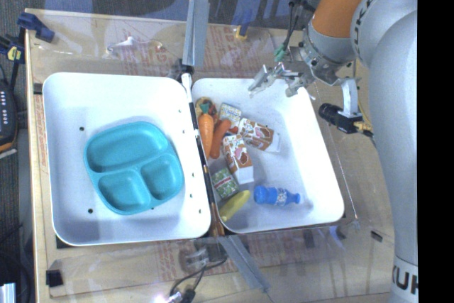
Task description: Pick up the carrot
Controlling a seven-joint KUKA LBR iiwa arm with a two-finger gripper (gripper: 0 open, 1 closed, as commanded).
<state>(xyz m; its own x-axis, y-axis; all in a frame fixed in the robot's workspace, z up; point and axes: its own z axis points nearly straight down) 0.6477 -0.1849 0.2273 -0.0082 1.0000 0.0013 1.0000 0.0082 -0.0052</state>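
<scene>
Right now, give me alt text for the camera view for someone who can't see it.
An orange carrot lies at the left edge of the right white bin among small cartons, a blue bottle and a yellow banana, while the open two-finger gripper hovers over the bin's far edge. The left white bin holds a blue divided tray.

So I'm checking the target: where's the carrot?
In the right bin, against its left wall near the far end, the carrot lies beside small cartons.
</scene>
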